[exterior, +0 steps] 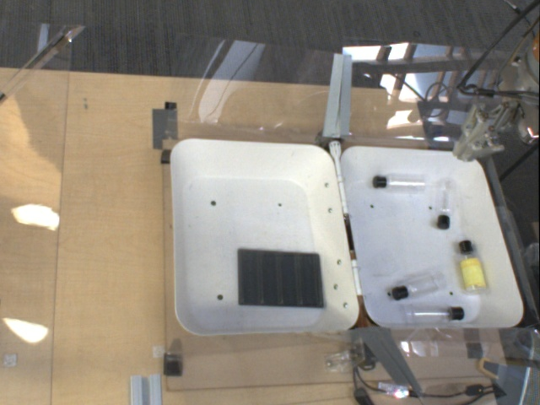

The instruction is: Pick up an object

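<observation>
Looks like the approach step, nothing picked up yet. The gripper (479, 140) is seen up at the far corner of the right bin (506, 310), just over the rim. It's blurry against the clutter there, so whether it's spread or pinched together can't be told, and nothing is seen held in it.

Stuff to pick is mostly in the right bin:
- a clear tube (396, 180) with a black cap near the far edge, closest to the gripper
- two small black-capped things (443, 221) along the right side, too small to be made out properly
- a little yellow bottle (472, 274) near the right wall
- two more clear tubes (415, 287) lying near the front edge

In the left bin (194, 310) a dark ridged block (280, 278) is lying flat toward the front.

For the next move, a target has to be chosen and the gripper lowered right over it. The clear tubes would probably roll if nudged, so a centred grab is needed. The yellow bottle might be awkward, sitting so near the wall.
</observation>
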`<move>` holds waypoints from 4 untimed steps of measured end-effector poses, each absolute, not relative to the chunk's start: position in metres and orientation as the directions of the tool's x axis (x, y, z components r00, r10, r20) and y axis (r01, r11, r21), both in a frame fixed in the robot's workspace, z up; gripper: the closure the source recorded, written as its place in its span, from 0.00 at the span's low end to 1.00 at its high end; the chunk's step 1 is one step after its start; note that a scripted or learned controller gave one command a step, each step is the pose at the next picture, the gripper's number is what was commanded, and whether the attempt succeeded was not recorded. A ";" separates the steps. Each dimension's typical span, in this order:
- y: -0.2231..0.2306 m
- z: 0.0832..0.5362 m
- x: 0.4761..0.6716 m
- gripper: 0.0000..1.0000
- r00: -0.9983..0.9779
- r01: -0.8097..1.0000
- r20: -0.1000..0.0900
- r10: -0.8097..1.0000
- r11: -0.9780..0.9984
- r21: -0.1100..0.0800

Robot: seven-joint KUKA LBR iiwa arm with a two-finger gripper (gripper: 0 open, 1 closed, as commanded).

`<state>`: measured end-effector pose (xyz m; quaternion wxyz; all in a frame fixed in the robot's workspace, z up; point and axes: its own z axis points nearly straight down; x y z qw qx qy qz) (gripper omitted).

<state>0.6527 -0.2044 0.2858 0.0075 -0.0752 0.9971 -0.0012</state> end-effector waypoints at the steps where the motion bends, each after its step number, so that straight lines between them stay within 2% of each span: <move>1: -0.204 0.284 0.666 1.00 -0.882 -0.470 -0.013 -0.470 0.883 -0.007; 2: -0.204 0.280 0.668 1.00 -0.586 -0.811 -0.009 -0.811 0.586 -0.010; 3: -0.204 0.278 0.654 1.00 -0.493 -0.870 -0.007 -0.870 0.493 -0.009; 4: -0.204 0.283 0.646 1.00 -0.549 -0.836 -0.007 -0.836 0.549 -0.008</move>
